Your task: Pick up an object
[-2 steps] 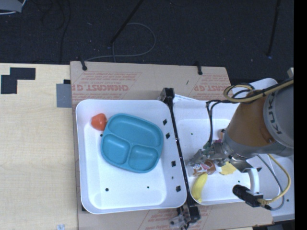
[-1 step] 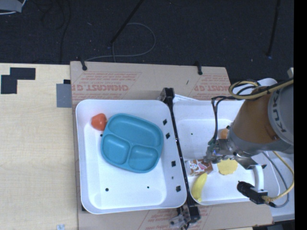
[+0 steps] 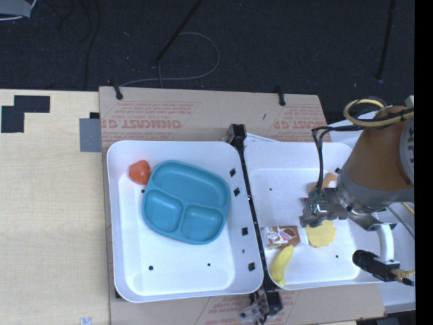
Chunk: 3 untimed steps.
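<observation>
The arm's tool [image 3: 315,208] hangs low in the right bin [image 3: 298,161], just beside a yellow round piece [image 3: 321,235]; whether it is spread or pressed together cannot be told. A banana [image 3: 281,263] and a small packet [image 3: 282,235] lie near. A descent off-centre could nudge the piece aside. Farther left, a blue divided plate [image 3: 185,202] and a red tomato-like ball [image 3: 139,172] share the left bin [image 3: 128,263].
</observation>
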{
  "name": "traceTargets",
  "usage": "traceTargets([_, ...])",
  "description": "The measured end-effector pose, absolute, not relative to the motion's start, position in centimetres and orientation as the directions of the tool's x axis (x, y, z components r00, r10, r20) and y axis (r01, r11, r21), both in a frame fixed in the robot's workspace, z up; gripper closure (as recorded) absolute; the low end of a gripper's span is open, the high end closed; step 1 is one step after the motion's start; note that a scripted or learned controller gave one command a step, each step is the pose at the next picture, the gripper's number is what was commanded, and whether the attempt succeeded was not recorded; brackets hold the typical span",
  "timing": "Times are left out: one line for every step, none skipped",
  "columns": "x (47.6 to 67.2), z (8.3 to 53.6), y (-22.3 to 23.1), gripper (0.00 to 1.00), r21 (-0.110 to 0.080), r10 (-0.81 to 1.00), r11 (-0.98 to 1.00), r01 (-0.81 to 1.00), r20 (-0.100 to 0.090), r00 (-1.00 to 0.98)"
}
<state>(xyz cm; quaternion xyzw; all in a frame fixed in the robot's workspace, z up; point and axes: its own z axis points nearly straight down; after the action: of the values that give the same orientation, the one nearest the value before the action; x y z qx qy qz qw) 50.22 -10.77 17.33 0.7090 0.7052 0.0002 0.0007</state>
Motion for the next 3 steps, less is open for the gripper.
traceTargets([50.3,22.6,-10.9,1.0,0.003,1.0,0.0,1.0,0.0,0.0])
traceTargets([50.3,21.0,-10.8,1.0,-0.005,1.0,0.0,1.0,0.001,0.0])
traceTargets([53.0,21.3,-5.5,1.0,-0.002,1.0,0.005,1.0,0.003,-0.005])
